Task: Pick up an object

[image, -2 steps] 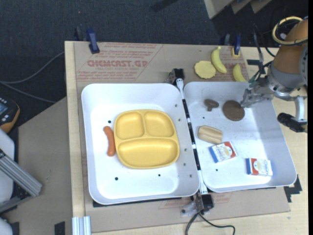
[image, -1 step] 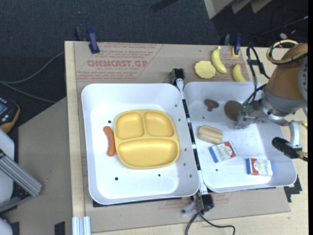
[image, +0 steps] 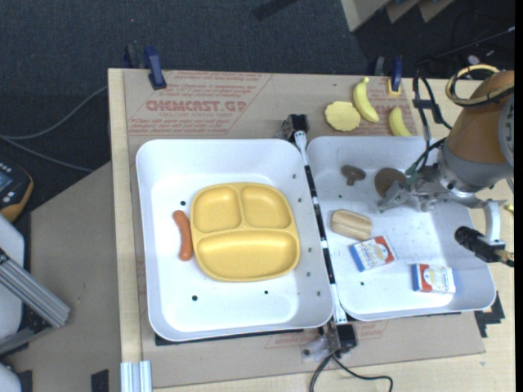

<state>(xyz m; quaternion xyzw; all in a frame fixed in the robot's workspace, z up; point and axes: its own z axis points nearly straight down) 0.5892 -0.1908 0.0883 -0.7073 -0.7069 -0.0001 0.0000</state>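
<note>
The right bin holds a tan bread roll, two small blue-and-white cartons, a small brown mushroom-shaped piece and a rounder brown object. My gripper is low in the back of this bin, right beside the rounder brown object, on its right side. The grey wrist with its orange band rises behind it. Whether anything is held is hidden by the gripper body.
In the left bin lie a yellow divided plate and an orange sausage at the plate's left. Two toy bananas and a yellow lump lie on the bench behind the right bin. Cables hang near the arm.
</note>
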